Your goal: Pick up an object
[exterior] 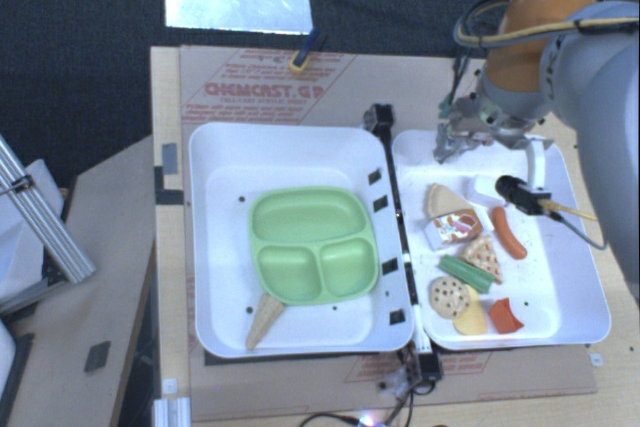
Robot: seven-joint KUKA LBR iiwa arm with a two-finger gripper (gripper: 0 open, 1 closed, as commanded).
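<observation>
Camera view had the gripper [452, 147] up at the far end of the right bin [572, 287], over bare white floor close to that bin's left wall, and whether it was open or closed, could not tell from this angle. Nearest piece was the tan wedge [449, 200], just on the camera's side of it and apart from it. Down from there sat the white packet [455, 230], touching the wedge, with the red sausage [508, 233] beside it to the right. Then came the pizza slice [486, 259] against the green pickle [464, 272], the cookie [448, 295], a yellow piece [472, 320] and an orange-red piece [505, 315] at the near end. Over in the left bin [220, 195], the green divided plate [310, 245] lay flat, a tan cone [265, 317] poking out at its near-left corner.
</observation>
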